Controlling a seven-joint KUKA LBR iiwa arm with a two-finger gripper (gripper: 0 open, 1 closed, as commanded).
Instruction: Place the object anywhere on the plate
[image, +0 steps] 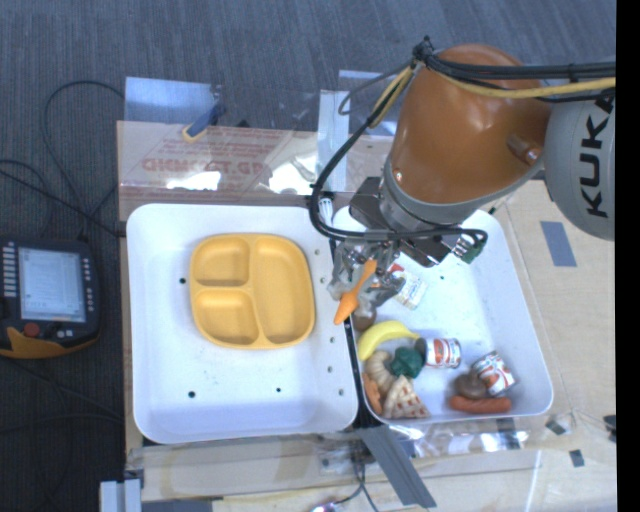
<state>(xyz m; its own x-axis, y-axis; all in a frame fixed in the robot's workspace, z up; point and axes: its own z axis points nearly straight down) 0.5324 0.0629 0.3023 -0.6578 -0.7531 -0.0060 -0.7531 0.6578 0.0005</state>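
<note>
Dark carpet is surrounding the bench. Gripper is clasping a carrot, hanging just right of the yellow plate; carrying it leftward over the plate's compartments before releasing seems best.

Lighting: we record bright, even overhead light; white bins near washed out. Glare: clear plastic film behind the bins. Shadows: soft, under the arm. Focus: we find small toys perhaps slightly blurred; resolution low.
</note>
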